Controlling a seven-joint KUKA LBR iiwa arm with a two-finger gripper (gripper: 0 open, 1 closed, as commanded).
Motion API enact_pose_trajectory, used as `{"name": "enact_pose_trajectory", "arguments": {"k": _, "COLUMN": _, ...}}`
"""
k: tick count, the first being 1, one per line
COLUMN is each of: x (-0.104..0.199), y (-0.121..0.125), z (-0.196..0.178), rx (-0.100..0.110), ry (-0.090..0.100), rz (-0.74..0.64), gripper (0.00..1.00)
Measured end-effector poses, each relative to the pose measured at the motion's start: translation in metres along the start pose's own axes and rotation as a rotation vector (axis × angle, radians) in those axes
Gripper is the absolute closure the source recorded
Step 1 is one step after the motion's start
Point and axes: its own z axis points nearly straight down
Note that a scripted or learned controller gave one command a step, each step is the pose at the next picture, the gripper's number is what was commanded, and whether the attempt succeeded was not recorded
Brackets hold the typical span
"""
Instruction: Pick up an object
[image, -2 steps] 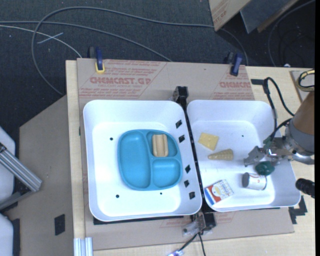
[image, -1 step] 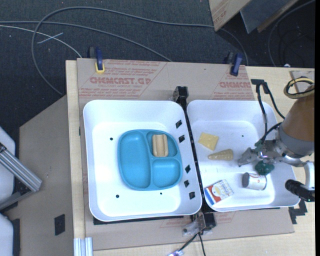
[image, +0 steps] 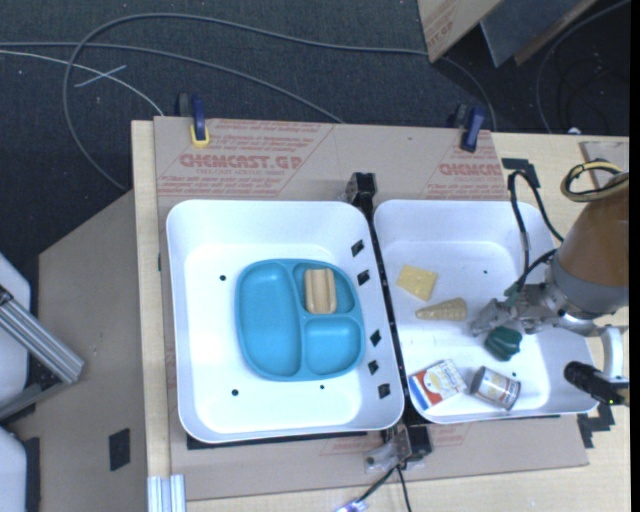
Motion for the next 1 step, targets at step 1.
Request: {"name": "enact_pose_trajectory", "arguments": {"k": 1, "x": 0.0029, "y": -0.0028, "z": -0.0075, "rx": 0.01, "ry": 0.007, "rz": -0.001, "gripper": 1.0}}
